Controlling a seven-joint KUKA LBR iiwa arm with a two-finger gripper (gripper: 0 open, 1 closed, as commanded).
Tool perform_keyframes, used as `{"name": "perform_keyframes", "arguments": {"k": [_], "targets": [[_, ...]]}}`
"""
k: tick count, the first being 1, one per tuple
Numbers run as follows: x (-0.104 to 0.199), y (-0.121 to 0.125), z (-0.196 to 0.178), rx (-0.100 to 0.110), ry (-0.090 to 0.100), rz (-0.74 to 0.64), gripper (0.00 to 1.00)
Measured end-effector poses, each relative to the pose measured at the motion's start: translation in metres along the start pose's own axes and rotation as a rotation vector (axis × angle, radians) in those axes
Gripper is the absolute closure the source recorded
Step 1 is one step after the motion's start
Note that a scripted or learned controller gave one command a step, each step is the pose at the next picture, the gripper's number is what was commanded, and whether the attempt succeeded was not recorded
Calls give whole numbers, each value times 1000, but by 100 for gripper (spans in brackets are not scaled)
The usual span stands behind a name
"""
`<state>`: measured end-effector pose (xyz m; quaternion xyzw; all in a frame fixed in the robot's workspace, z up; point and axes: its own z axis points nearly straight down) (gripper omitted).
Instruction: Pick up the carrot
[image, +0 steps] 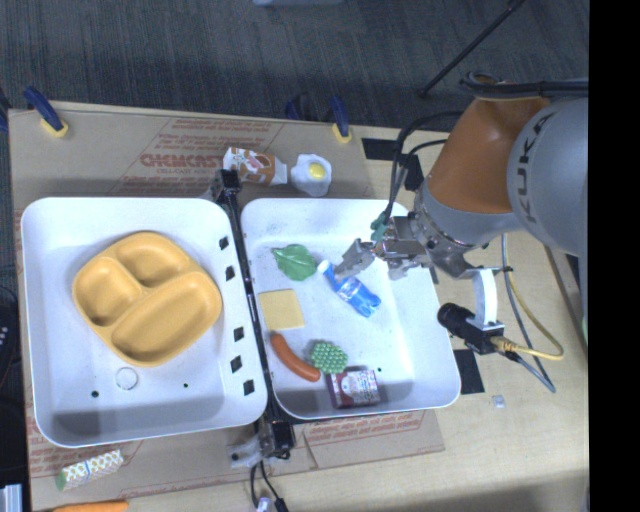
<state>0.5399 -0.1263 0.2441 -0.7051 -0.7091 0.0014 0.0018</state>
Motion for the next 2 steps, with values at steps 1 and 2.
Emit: {"name": "perform_keyframes", "arguments": {"k": [1,2], "targets": [[26,-15,103,2,1,288,0],[33,-41,153,2,1,340,0]]}}
